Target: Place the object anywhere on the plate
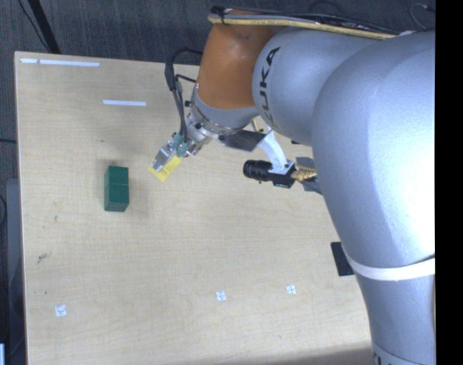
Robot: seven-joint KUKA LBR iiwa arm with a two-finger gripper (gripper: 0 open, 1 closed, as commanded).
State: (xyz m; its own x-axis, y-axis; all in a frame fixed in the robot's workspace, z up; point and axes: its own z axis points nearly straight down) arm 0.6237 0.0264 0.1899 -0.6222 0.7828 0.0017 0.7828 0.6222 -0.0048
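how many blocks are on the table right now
2. A green block lies flat on the left part of the table. A yellow block sits at the tip of the claw, right of the green one. The arm could hide more.

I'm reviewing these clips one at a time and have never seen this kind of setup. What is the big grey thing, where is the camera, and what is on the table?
The large grey shape with the orange band is a robot arm, an industrial machine that reaches in from the right of the picture. The single camera is fixed above the bench and looks down at a slant.

At the arm's tip is a two-finger gripper, its "hand". A small yellow piece sits at its fingertips, but the picture is too small to tell whether it is actually pinched.

The surface is a light wooden tabletop. On it, left of the gripper and apart from it, lies a green block. A few small white markers dot the near part.
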